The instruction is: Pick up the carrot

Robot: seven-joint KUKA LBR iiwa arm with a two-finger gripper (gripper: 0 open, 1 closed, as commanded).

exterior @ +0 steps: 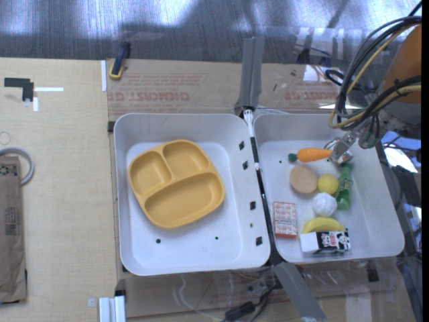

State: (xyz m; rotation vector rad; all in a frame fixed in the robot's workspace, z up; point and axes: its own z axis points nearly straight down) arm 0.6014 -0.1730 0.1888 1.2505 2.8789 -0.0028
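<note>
Camera view: fingers (340,154) (opening unclear) touch the carrot (312,155) in the right bin (382,200).

Lab: bench (60,180), bins (127,200), cabled arm (402,72)

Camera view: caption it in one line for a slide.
Gripper at the carrot's right end in the right bin; yellow divided plate in the left bin.

We see a pale wooden bench (60,180) bearing two shallow white plastic bins: left (127,200), right (389,200).
</note>
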